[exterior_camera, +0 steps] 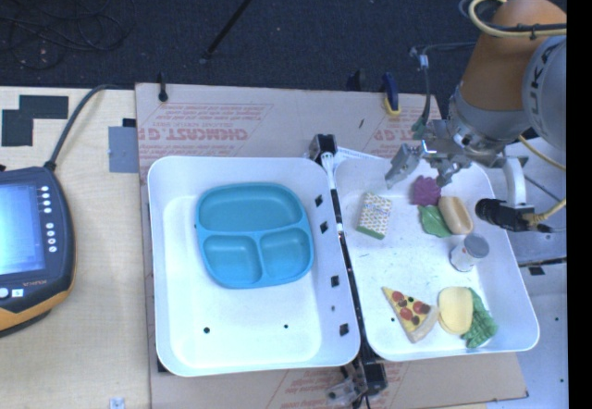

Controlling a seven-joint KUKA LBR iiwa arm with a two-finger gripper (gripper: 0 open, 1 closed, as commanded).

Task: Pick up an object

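Progress: by my reading the pick is not yet made; nothing is lifted, every object lies on a bin floor, and the whole grasp and lift remain.
Near edge, right bin (518, 328): a pizza slice (410, 312) lies near the middle of the near edge; beside it, toward the near right corner, a pale yellow round piece (455, 309) touches a green leafy piece (480, 326).
Right edge: a small grey cylinder (469, 251) stands close to the rim.
Middle of right bin: a speckled block with a green edge (374, 215) lies toward the left edge.
Far part, likely target: a purple knobbly toy (425, 191), a green piece (434, 219) and a tan bun-like piece (455, 214) are bunched together, touching.
Gripper (425, 160): over the far edge of the right bin, just above the purple toy; fingers look spread apart, nothing between them.
Left bin (176, 324): a blue divided plate (252, 233) sits in its far half.
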